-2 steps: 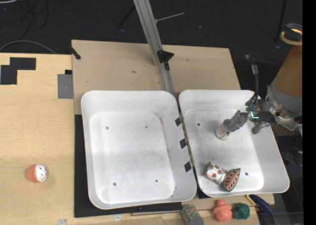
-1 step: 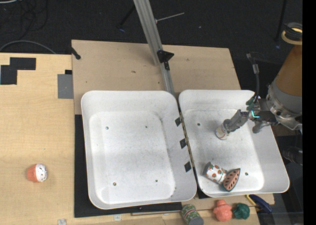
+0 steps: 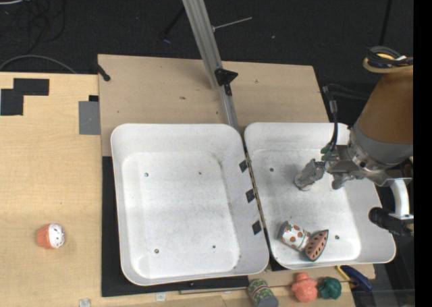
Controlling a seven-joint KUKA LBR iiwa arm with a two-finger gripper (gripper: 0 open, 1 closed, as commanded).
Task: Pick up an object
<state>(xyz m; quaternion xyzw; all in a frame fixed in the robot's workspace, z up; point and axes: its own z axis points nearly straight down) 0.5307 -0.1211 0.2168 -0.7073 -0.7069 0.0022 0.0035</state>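
Two small objects lie together near the front edge of the right bin: a white piece with red spots and, touching it on the right, a brown and red wedge-shaped piece. My gripper hangs over the middle of the right bin, well behind those two objects and apart from them. I see nothing under it but bare bin floor. The grey wrist with its orange band reaches in from the right.
The left bin sits beside the right one, joined by black clips. A slanted metal rail rises behind them. On the bench front lie a dark can, a pink toy and a green toy. An orange ball rests far left.
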